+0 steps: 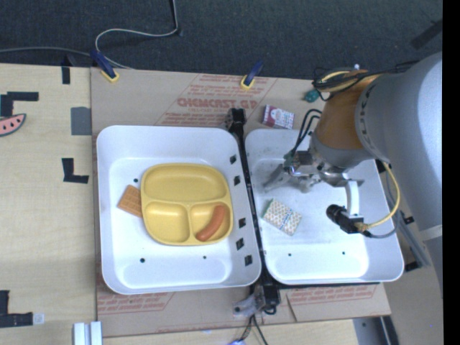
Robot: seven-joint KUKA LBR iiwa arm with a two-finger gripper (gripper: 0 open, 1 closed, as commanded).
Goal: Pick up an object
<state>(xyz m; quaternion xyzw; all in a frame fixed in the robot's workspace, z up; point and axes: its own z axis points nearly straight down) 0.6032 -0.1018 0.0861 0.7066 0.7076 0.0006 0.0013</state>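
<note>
Bins: two shallow white bins sit side by side on a cardboard sheet point(215, 103) that covers the bench. The left bin point(115, 192) carries a yellow divided plate point(183, 192) near its centre. A sausage point(212, 223) lies in the plate's lower right compartment. A tan cracker-like square point(130, 201) lies flat on the bin floor, touching or partly tucked under the plate's left rim.

The right bin point(323, 261) carries a small patterned packet point(282, 216), lying flat on the bin floor toward the left wall, about midway between the far and near rims. The packet is free of contact with the arm.

The arm point(345, 121) enters from the right, with its orange band over the far right part of the right bin. The gripper point(277, 178) is lowered into that bin near its far left corner, just above the packet in the view and apart from it. The fingers point(272, 181) appear slightly parted with nothing between them, though the view here is blurred and the gap is hard to confirm.

A small red and white packet point(277, 116) rests on the cardboard just beyond the right bin's far rim. Two yellow and blue clips point(251, 77) hold the cardboard's far edge.
</note>
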